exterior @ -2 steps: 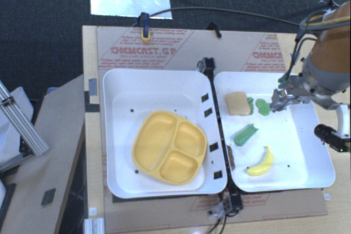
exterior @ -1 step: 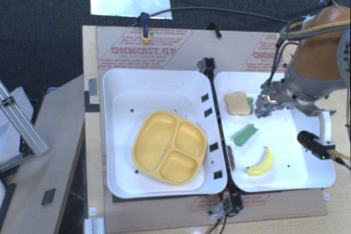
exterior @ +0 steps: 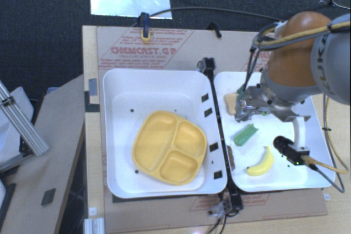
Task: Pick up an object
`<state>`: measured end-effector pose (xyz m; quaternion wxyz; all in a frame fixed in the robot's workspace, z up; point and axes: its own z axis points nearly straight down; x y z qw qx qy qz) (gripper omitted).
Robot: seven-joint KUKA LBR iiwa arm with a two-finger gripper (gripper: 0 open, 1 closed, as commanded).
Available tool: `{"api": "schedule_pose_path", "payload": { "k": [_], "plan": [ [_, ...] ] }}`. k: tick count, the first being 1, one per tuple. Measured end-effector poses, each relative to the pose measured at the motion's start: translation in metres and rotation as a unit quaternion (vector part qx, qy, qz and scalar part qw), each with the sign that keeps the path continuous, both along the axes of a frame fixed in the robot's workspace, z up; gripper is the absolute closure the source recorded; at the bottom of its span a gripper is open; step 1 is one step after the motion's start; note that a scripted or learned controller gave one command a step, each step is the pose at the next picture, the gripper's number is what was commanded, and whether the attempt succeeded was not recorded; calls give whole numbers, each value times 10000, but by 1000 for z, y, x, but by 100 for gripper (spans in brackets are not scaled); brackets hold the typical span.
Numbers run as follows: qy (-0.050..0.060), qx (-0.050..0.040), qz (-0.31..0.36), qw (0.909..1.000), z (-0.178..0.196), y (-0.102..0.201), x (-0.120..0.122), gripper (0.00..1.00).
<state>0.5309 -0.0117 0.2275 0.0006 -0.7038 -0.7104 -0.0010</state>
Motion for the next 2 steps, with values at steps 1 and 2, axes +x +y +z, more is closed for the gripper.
{"api": "schedule_pose_path", "payload": {
  "k": [1, 2],
  "plan": [
    [3, -1, 2, 10000, -10, 57, -11, 100],
    [-6, -2, 4, 10000, -5, 106, -13, 100]
  ]
}}
